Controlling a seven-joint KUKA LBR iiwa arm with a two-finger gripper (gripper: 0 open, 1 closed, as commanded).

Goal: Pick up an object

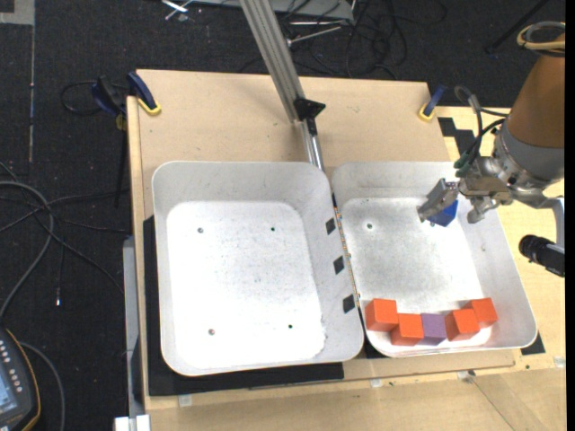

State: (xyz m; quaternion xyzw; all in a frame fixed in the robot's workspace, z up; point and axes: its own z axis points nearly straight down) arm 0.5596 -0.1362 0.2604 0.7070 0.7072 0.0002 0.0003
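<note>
A small blue block (pixel 444 212) sits pinched between the fingers of my pincer (pixel 440 206), lifted above the right bin (pixel 422 259). It is mostly hidden, so I cannot tell its long axis or heading. Well below my pincer, along the bin's near wall, lies a row of orange cubes (pixel 384 313) with one purple cube (pixel 434 326) among them.

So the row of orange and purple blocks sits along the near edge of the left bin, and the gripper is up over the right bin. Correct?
Not quite. In the camera view the blocks lie along the near edge of the right bin, not the left bin. The gripper is indeed over the right bin.
</note>
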